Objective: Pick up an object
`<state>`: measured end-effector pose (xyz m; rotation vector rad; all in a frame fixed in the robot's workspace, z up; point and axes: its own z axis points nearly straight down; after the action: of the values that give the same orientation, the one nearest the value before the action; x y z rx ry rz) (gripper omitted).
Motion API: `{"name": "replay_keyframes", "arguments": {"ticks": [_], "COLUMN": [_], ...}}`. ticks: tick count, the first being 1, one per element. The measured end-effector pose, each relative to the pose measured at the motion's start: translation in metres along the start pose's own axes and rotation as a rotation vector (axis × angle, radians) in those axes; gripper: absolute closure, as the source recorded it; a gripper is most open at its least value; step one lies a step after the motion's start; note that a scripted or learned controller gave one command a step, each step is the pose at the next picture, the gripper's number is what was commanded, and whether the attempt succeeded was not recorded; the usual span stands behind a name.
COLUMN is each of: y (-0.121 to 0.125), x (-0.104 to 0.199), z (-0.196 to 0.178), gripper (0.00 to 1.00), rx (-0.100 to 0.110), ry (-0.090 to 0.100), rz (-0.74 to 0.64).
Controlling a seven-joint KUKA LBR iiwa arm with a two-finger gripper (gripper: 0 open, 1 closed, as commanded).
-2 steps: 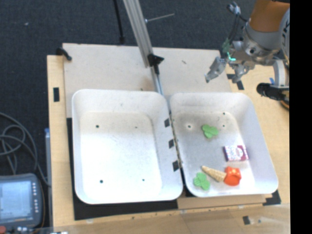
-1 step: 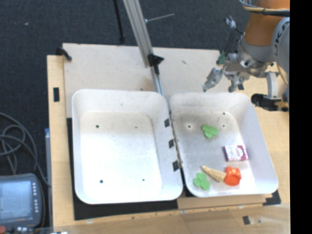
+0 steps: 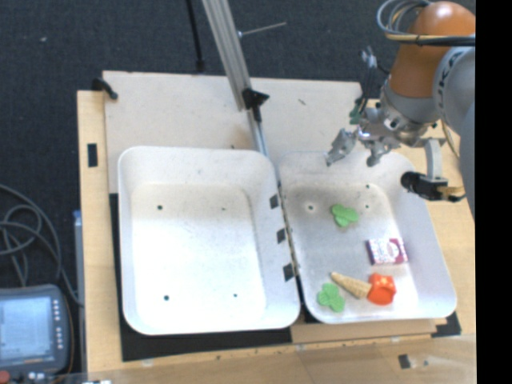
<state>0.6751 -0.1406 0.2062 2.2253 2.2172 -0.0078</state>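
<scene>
1. The claw (image 3: 358, 147) hangs over the far edge of the right bin (image 3: 424, 238), its two fingers spread apart with nothing between them; this open, raised stance suits an approach before a descent rather than a hold.
2. The arm (image 3: 424, 50), grey with an orange band above the wrist, reaches in from the right side of the bench (image 3: 184, 102), which keeps the bins' interiors clear to the camera.
3. Nearest the claw lies a green piece (image 3: 345, 214), flat on the bin floor toward the middle, apart from the walls; judged the easiest candidate, since fingers could straddle it freely.
4. A small purple-and-white packet (image 3: 386, 251) lies nearer the right wall, apart from the other items.
5. Along the near edge of the right bin sit three things close together: a second green piece (image 3: 330, 297), a tan cone (image 3: 350, 285) and an orange-red object (image 3: 382, 289), the cone touching or almost touching the orange-red one. Their crowding would likely make a clean grasp harder.
6. The left bin (image 3: 200, 238) sits edge to edge with the right one along the middle of the bench.
7. A slanted metal post (image 3: 228, 42) rises from behind the bins' seam.
8. No object is lifted yet; the pick remains undone.
</scene>
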Motion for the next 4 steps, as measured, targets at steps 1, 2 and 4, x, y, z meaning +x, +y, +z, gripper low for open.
{"name": "replay_keyframes", "arguments": {"ticks": [1,2,4], "y": [-0.008,-0.005,-0.005], "x": [0.002,0.001,0.0], "z": [0.045,0.03,-0.069], "gripper": [0.0,1.0,1.0], "rx": [0.0,-0.009,-0.011], "ry": [0.0,0.001,0.002], "rz": [0.001,0.004,-0.005]}}
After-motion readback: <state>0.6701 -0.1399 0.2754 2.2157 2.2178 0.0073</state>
